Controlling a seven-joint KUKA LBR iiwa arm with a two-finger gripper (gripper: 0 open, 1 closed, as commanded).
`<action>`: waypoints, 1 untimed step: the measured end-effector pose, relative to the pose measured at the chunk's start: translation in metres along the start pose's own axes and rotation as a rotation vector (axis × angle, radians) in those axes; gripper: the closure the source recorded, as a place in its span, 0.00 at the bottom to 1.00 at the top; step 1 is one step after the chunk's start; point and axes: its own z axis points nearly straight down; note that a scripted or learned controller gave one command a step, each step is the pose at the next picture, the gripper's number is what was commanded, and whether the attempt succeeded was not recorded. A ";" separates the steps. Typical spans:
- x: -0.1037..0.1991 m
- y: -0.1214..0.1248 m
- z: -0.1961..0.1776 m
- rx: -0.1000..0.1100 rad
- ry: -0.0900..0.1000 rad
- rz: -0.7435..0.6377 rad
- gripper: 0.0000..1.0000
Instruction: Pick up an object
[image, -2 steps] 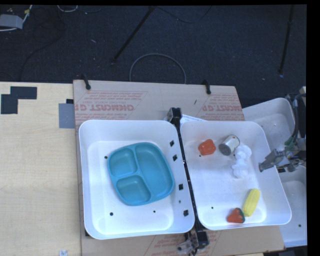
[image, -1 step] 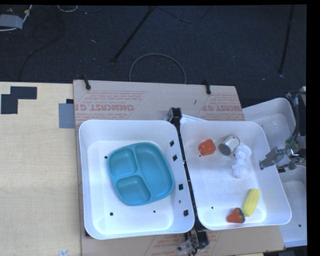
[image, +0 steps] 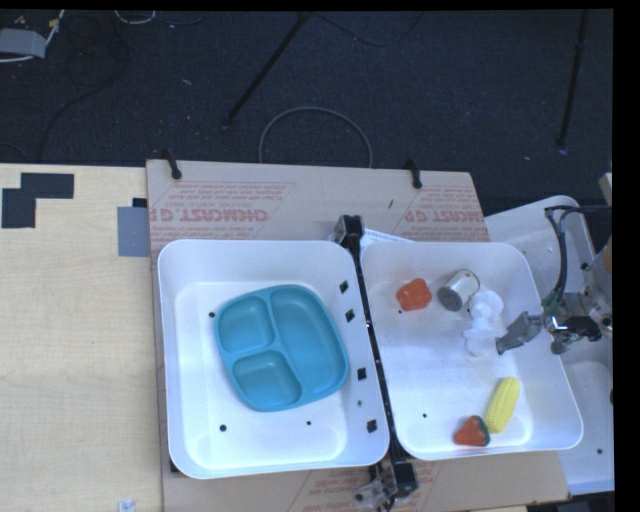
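The corn cob (image: 503, 403) is lying in the right bin (image: 540, 290) near its front right corner, long axis running steeply, tip pointing up-right, base toward the strawberry (image: 471, 432). The tool (image: 520, 330) is hovering by the white crumpled object (image: 484, 322); its state I cannot tell.

Left bin (image: 190, 290): white, with black dots; divided plate (image: 282, 346): turquoise blue
Right bin (image: 545, 400): white
Corn cob (image: 503, 403): yellow
Strawberry (image: 471, 432): red, green top
Small lumpy item (image: 414, 295): orange-red
Can (image: 459, 290): metallic grey
Crumpled item (image: 484, 322): white
End effector (image: 519, 331): grey
Board (image: 300, 205): tan cardboard, red lettering
Worktop (image: 70, 350): pale wood, with dark grey patches
Floor (image: 300, 80): dark blue-black
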 end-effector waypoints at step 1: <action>0.008 -0.003 0.062 0.000 0.001 0.000 0.00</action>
